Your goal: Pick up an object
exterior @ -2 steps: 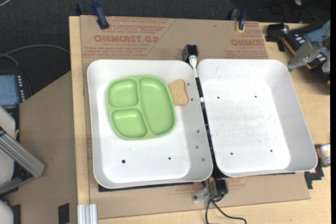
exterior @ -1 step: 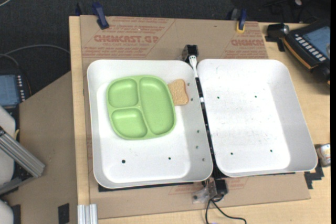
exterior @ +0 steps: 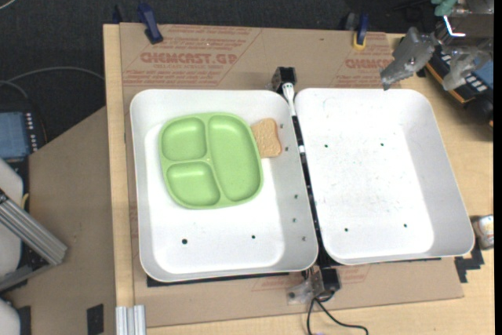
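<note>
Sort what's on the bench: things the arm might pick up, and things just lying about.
For the job:
green divided plate
tan cracker
gripper

Just lying about:
blue clamp
yellow clamp
cardboard sheet

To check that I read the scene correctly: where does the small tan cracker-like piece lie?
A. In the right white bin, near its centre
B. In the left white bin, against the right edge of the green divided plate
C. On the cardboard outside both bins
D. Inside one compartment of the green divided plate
B: the small tan cracker-like piece lies on the floor of the left white bin, against the right edge of the green divided plastic plate.
</note>
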`<state>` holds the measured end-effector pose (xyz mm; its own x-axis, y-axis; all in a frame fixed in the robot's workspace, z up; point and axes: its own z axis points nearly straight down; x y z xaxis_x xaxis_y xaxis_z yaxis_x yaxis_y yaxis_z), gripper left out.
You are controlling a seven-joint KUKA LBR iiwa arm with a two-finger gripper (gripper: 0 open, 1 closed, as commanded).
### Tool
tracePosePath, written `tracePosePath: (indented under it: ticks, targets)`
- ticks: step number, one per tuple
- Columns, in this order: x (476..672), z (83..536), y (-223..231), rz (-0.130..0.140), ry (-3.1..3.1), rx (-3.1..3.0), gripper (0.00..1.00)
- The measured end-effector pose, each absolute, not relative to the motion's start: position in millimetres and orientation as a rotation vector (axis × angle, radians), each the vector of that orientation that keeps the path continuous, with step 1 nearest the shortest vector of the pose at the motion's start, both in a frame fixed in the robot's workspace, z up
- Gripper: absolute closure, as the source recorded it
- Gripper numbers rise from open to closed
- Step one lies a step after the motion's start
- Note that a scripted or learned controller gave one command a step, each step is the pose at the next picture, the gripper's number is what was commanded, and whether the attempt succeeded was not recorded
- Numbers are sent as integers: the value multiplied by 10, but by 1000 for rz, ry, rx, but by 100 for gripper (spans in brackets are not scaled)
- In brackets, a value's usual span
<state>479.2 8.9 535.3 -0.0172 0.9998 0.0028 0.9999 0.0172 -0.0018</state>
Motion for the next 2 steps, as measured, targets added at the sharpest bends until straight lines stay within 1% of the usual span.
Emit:
tracePosePath:
  ticks: [1,2]
  targets:
    - [4780,4110,1749,13,-2234,-2198,0]
    - [4807,4285,1662,-6,-2223,-2222,100]
